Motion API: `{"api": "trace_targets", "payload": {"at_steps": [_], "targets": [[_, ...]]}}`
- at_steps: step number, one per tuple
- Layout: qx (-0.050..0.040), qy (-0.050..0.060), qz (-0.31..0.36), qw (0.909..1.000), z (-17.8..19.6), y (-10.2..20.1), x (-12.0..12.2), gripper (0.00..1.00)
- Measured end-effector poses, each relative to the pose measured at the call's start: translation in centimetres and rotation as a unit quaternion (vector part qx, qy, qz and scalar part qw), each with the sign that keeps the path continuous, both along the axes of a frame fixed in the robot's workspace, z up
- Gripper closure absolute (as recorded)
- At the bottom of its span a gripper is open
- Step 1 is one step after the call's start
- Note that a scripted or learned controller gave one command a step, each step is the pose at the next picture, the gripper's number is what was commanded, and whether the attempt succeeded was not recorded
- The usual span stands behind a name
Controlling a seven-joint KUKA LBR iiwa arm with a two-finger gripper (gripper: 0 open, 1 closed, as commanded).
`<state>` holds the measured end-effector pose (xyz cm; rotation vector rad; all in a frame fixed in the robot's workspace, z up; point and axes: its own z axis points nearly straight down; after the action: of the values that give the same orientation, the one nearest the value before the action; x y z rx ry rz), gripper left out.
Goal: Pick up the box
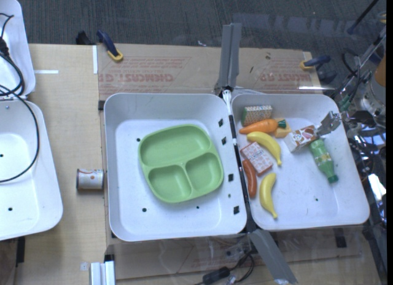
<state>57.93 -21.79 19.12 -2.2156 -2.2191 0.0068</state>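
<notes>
In the right bin [307, 207], a small olive-brown box [256, 114] lies at the back left corner, beside the divider. To its right, a small white and red carton [301, 139] lies tilted. My gripper [330, 123] hangs at the back right of this bin, just beyond the carton's upper right end and well right of the olive-brown box. I see nothing lifted off the bin floor. The arm comes in from the right edge, largely out of frame.
An orange carrot [265, 126], two bananas [269, 145] [268, 195], a red and white packet [256, 158], a red sausage-like piece [250, 179] and a green bottle [323, 161] share the right bin. A green divided plate [180, 162] lies in the left bin [123, 216]. A small can [90, 179] lies on the bench.
</notes>
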Motion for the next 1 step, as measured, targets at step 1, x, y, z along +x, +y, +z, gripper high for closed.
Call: {"api": "trace_targets", "payload": {"at_steps": [1], "targets": [[0.0001,0.0,-0.001,1.0,-9.12,3.95,0.5,0.0]]}}
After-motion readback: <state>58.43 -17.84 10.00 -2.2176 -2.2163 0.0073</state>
